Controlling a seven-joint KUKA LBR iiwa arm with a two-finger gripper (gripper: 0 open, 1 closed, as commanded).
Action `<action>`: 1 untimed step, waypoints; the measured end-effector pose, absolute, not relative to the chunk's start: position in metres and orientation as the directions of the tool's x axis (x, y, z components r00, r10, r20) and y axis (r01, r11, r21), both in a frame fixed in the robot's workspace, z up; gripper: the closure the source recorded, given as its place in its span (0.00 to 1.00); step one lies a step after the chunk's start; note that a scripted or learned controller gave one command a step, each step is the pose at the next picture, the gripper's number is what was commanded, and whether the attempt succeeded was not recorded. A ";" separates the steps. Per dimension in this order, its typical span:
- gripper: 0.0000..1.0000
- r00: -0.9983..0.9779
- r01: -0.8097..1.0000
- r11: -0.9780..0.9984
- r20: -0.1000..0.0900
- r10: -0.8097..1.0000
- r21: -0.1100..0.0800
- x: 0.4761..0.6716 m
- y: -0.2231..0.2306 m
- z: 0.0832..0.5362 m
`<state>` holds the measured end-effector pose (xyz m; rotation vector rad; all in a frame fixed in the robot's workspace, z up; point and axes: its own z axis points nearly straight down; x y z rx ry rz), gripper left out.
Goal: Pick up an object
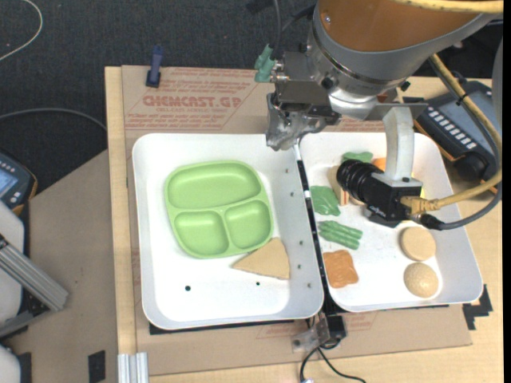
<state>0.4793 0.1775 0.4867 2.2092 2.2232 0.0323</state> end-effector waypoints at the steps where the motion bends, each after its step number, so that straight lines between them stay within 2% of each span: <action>1: 1.00 0.005 1.000 -0.005 -0.006 1.000 -0.017 0.477 0.147 0.324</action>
